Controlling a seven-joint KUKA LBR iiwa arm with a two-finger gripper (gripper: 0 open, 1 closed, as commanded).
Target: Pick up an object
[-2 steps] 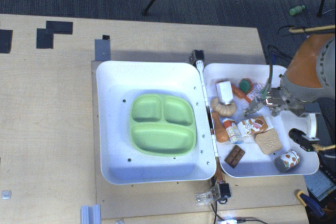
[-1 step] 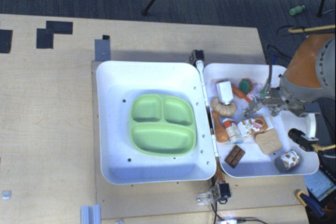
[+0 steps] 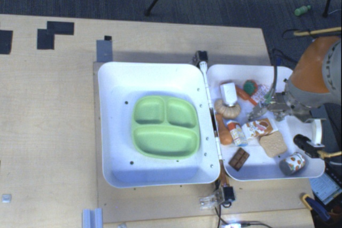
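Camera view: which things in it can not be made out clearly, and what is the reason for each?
- Gripper: blurred against the clutter in the right bin; whether the jaws are open or shut cannot be told.
- Arm: cut off by the right edge of the view.
- Small packets in the right bin: labels too small to read.
- Green tray in the left bin: compartments look bare, but the picture is soft.

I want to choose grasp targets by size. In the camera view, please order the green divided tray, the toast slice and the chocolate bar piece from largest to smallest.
1. green divided tray, by far the largest, in the left bin.
2. toast slice, in the right bin.
3. chocolate bar piece, clearly smallest, near that bin's front edge.
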